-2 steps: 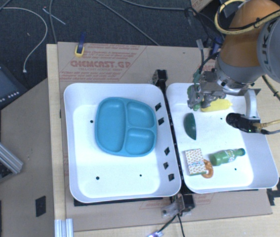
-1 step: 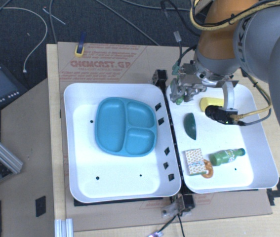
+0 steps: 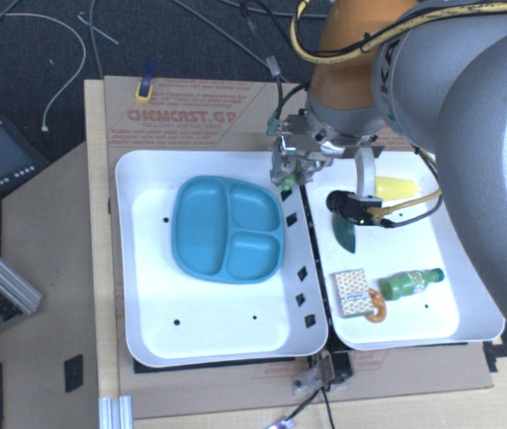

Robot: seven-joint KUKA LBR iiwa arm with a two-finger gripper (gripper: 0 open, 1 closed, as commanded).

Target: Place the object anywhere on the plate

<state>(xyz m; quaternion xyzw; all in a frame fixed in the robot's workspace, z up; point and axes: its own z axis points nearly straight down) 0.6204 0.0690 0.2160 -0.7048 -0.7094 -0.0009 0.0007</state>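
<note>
1. I count two white bins side by side on the bench: the left bin (image 3: 146, 329) and the right bin (image 3: 441, 324), meeting at a shared wall.
2. One blue plate (image 3: 228, 229) with three compartments lies in the left bin, and I use it as my landmark. Nothing lies on it.
3. One gripper (image 3: 286, 170) hangs just off the plate's upper right corner, over the wall between the bins. From my seat I cannot tell how it is set or whether it carries anything; that part is small and dark.
4. To the right of the plate, in the right bin, I count these loose things: one yellow block (image 3: 394, 188), one dark green leaf-shaped piece (image 3: 344, 233), one green bottle (image 3: 409, 283), one small patterned box (image 3: 351, 290), and one orange hook-shaped piece (image 3: 377, 311) touching the box. I cannot tell which of them is the task object; all lie well apart from the plate.
5. A black and yellow cable loop (image 3: 387, 211) from the arm (image 3: 450, 79) hangs over the right bin, crossing between the yellow block and the leaf-shaped piece.
6. Beyond the plate, a brown board (image 3: 190, 110) under the bins carries red print; I read roughly "CHEMCAST GP", the rest too blurred.
</note>
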